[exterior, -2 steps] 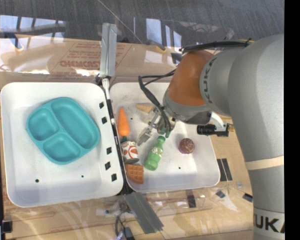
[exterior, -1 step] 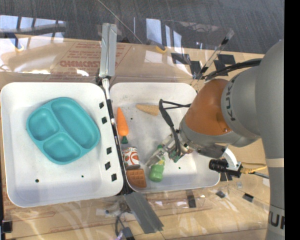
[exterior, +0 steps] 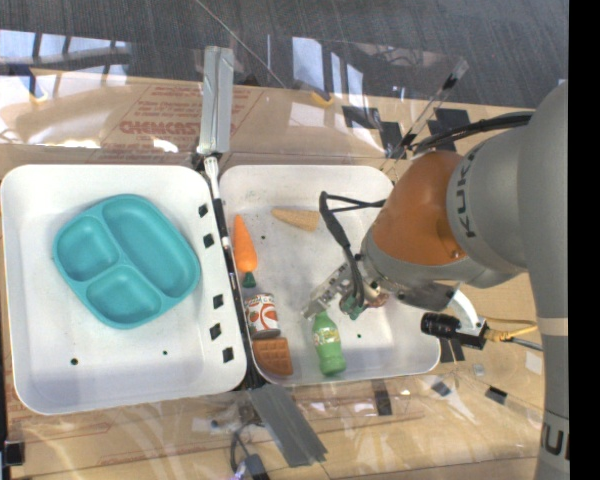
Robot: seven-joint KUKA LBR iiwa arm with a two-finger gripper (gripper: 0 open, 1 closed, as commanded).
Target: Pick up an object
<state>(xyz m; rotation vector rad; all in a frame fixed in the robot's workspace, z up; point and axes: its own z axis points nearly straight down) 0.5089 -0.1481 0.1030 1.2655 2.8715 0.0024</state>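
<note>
My gripper (exterior: 332, 298) hangs low in the right bin (exterior: 380, 183), just above the cap of a small green bottle (exterior: 328, 344) that lies near the bin's front wall. The bottle lies on the bin floor, not between the fingers. Along the bin's left wall lie an orange carrot (exterior: 243, 245), a small bottle with a red and white label (exterior: 261, 311) and a brown waffle piece (exterior: 273, 355). A tan wedge like a bread slice (exterior: 297, 217) lies toward the back.
The left bin (exterior: 20, 368) holds a teal divided plate (exterior: 126, 258). A metal divider (exterior: 216, 98) runs between the bins at the back. The grey arm with its orange band (exterior: 430, 213) covers the right bin's right side.
</note>
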